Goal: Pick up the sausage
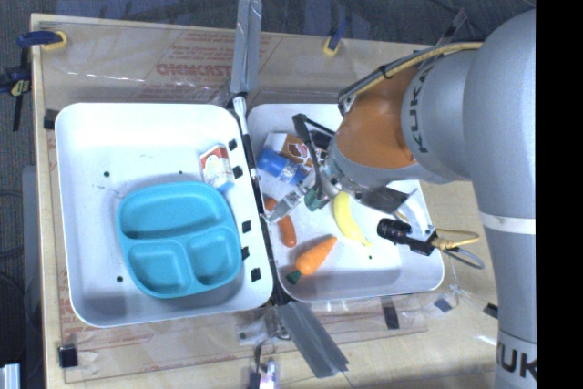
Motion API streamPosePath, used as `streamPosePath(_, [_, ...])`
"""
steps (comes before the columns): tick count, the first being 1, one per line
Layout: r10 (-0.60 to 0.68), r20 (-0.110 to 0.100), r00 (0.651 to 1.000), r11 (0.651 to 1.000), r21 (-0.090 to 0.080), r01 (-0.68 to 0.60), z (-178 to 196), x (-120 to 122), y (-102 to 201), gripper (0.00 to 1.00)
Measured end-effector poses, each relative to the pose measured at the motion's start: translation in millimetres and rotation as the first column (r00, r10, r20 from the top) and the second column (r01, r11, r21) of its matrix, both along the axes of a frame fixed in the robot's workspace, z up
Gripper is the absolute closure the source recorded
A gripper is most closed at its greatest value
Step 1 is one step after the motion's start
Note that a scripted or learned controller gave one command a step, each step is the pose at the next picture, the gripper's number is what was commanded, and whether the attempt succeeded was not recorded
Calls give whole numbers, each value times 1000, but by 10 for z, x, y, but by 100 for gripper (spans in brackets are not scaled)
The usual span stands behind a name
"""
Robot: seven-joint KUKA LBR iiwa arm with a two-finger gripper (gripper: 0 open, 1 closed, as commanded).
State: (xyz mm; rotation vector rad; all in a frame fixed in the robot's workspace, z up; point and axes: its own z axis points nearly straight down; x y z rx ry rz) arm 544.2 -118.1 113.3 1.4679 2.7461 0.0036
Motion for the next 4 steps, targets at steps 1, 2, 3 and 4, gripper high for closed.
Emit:
streamPosePath(1, [3, 0, 1000, 1000, 0, -3, 98, 5, -1, 100])
streamPosePath(2, [4, 0, 1000, 1000, -1, -4, 98, 5, 1, 0])
streamPosePath(3, [74, -25, 997, 997, 11, -74, 792, 99, 538, 0])
streamPosePath(4, [137, 9, 990, 990, 13, -138, 129, -122, 353, 0])
